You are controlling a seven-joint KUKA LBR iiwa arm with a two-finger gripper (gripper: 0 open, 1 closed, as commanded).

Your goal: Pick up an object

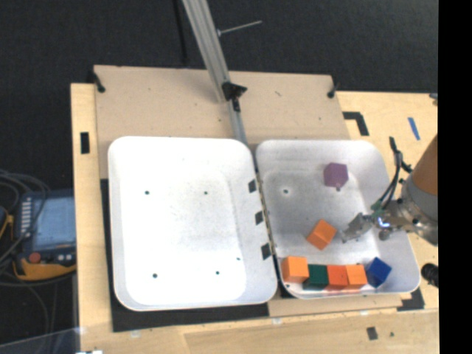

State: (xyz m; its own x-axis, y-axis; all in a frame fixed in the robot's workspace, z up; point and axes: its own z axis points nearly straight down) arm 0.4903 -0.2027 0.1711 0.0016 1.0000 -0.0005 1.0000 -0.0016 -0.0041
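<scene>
Gripper [359, 226] sits low in the right bin [295, 161], reaching in from the right. Fingers look a bit apart w/ nothing between them, though it's blurry so not certain. Orange block [321, 234] lies just left of the fingertips, tilted, not touching as far as I can see. Purple block [336, 174] is up and left. Below the gripper, along the bin's near wall: orange, green, orange, orange, w/ a blue block [378, 271] at the right end.

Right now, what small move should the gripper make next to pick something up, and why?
Probably shift the gripper a little toward the lone orange block and lower over it. That block lies just beside the gripper and stands apart from the crowded row along the right bin's near wall.
</scene>
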